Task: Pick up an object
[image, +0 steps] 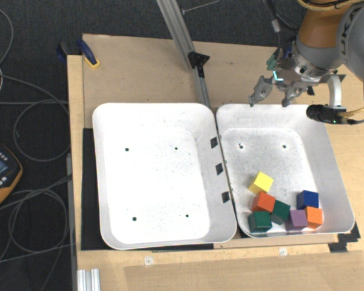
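Observation:
Several small blocks lie in the near right corner of the right bin point(327, 156): a yellow block point(262, 182), a red-orange block point(264, 202), two dark green blocks point(260, 221), a purple block point(298, 217), a blue block point(307, 198) and an orange block point(315, 216). My gripper point(270, 99) hangs above the far rim of the right bin, well away from the blocks. Its two fingers are spread apart with nothing between them.
The left bin point(151, 174) sits beside the right one, with black clips along their shared edge. A slanted metal pole point(182, 35) rises behind the bins. Cables and a yellow device lie on the floor at left.

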`<action>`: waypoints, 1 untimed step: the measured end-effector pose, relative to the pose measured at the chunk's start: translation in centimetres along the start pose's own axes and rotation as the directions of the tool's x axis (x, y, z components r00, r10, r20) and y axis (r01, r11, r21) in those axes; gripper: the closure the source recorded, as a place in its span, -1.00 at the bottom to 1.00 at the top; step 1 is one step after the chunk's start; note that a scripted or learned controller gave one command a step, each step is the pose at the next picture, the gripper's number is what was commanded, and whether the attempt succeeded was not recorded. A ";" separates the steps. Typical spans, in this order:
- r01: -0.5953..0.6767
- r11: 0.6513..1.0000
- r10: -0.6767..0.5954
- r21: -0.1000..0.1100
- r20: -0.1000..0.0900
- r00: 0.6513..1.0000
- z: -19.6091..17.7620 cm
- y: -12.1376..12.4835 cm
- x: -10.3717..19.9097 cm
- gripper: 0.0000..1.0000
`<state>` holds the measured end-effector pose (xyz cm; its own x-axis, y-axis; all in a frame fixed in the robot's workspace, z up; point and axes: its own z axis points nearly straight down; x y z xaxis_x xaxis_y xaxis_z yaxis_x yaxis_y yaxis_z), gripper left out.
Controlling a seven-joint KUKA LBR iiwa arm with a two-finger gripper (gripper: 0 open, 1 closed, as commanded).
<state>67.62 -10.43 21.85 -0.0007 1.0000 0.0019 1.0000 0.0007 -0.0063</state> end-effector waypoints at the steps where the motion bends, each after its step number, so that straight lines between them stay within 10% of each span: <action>1: 0.001 1.000 -0.001 -0.005 0.002 1.000 -0.3 0.1 0.0 -1.00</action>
<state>67.70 -10.46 22.18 -0.0015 1.0000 0.0000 1.0000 0.0015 -0.0014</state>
